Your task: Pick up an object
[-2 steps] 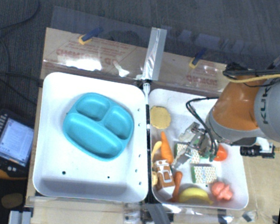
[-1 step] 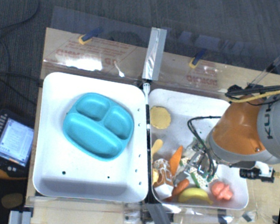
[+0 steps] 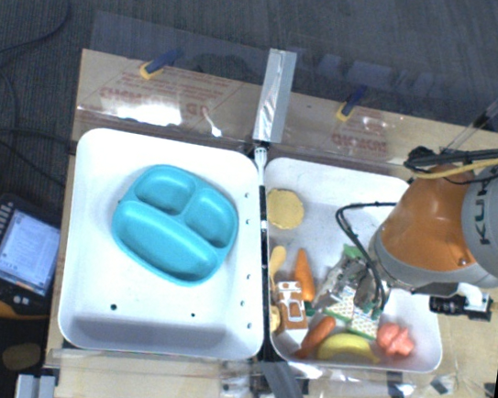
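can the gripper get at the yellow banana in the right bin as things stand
Probably yes: the banana lies uncovered near the front wall, just below the gripper, though a red carrot and pink toy crowd it.

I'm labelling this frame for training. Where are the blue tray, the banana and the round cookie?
Blue tray (image 3: pixel 174 221), camera view, on the ridge where its compartments meet.
Banana (image 3: pixel 344 348), camera view, middle of its yellow body.
Cookie (image 3: pixel 285 209), camera view, centre of its top face.

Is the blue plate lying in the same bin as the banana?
No, the blue plate lies in the left bin; the banana lies in the right bin.
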Robot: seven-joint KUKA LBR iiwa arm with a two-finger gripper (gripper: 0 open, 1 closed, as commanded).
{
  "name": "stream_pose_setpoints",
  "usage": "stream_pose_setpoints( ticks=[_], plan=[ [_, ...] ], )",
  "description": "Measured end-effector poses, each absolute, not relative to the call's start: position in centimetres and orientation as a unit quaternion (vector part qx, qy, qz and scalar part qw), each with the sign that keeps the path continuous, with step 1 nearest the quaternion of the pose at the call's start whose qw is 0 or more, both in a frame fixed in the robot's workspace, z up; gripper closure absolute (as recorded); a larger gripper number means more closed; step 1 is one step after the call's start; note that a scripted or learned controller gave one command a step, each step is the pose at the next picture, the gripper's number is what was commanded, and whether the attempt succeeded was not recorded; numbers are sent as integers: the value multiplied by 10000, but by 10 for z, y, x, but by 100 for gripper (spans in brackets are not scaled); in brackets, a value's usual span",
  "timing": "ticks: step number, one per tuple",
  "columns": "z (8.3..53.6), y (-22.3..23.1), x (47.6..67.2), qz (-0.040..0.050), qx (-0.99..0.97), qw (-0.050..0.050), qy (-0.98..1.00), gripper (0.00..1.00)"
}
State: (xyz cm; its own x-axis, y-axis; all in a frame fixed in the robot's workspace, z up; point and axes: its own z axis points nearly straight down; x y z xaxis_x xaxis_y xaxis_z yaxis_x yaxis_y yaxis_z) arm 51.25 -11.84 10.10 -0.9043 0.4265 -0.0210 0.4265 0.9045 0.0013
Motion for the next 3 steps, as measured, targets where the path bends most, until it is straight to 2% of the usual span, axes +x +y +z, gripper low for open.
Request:
stream_pose_setpoints(
  ticks=[1,2,3],
  plan=[
    [184,-40,559,-3,2757,7,9612,100],
    [389,-53,605,-11,3162,20,9487,100],
    [390,-101,551,-14,4639,12,8859,100]
  ],
)
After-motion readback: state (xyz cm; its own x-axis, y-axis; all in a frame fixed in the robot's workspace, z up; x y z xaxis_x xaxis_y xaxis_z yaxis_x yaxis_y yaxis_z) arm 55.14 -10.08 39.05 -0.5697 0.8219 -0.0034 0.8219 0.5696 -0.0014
